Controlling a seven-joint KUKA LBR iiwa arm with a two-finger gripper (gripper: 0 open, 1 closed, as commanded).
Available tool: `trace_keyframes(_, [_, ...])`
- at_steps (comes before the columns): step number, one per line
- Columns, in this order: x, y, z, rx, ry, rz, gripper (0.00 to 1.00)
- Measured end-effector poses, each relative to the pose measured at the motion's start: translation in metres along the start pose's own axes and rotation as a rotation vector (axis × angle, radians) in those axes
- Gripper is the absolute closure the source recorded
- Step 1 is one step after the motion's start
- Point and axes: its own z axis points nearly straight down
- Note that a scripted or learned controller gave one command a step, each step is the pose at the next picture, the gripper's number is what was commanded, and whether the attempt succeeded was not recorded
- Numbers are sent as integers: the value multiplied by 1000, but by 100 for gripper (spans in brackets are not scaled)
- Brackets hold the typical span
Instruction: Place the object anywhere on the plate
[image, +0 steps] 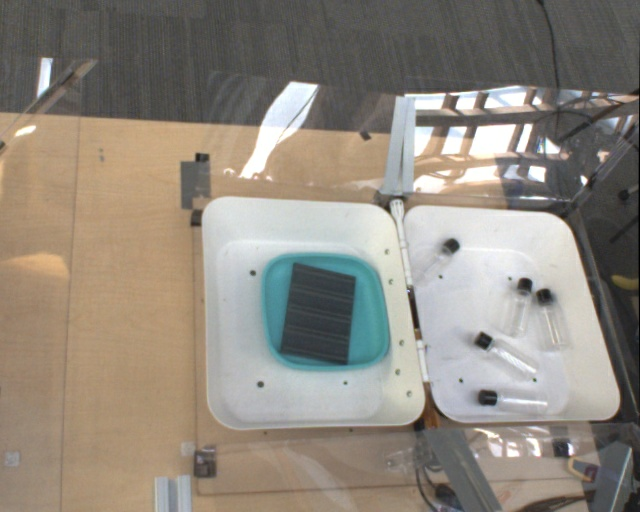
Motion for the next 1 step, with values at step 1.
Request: trace_keyframes(1, [0, 0, 0, 0, 0, 0, 0])
